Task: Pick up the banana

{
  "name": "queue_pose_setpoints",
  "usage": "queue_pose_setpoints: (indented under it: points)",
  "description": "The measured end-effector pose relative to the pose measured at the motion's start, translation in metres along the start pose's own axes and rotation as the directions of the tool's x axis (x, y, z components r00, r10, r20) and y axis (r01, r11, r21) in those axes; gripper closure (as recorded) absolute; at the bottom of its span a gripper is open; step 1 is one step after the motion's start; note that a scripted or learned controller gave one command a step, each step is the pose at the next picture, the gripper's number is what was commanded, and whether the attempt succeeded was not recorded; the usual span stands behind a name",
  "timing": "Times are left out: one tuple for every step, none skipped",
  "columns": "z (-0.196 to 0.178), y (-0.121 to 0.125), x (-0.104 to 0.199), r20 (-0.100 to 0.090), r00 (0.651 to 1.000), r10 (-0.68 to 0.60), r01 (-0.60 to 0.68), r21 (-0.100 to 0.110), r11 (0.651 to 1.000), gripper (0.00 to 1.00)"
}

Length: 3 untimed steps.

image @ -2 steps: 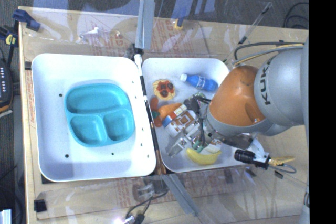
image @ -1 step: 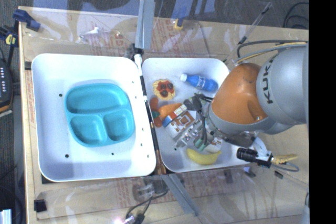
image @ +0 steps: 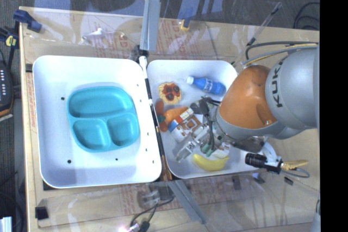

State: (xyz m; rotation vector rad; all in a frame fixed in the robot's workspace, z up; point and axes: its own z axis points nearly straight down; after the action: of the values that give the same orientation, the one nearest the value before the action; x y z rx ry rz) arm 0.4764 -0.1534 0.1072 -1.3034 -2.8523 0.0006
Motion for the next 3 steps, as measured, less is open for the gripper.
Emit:
queue_pose_setpoints:
  points:
    - [-0.010,0.001,0.000,0.000,1.000,-0.004,0.004,0.000,1.000,1.00]
    - [-0.010,0.001,0.000,0.000,1.000,-0.004,0.004,0.000,1.000,0.00]
    - [0.016,-0.006,-0.007,0.001,0.980,-0.198,0.198,-0.001,0.980,0.00]
